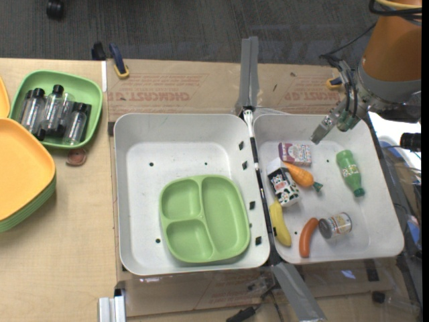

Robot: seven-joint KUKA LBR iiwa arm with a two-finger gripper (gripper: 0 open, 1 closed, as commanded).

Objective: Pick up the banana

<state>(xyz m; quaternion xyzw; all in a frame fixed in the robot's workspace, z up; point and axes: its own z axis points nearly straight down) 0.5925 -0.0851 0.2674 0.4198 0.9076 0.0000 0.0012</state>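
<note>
From my screen, nearest the camera in the right bin [392, 243], the banana [279, 223] lay along the left wall, lengthwise, near the bin's front corner. Just beside it to the right I saw a red-orange sausage [307, 237], and next to that a small tin can [336, 225] on its side. A step farther back, a black-and-white carton [283, 186] sat just above the banana's far end, touching a toy carrot [302, 176]. A green bottle [350, 172] lay apart near the right wall, and a purple-and-white box [295, 153] rested behind the carrot. In the left bin [134, 180] a green divided tray [202, 217] sat toward the front. Farthest back, the gripper [332, 124] hung over the rear of the right bin, well apart from the banana, with nothing between its fingers; I could not tell whether they were apart or together.
</note>
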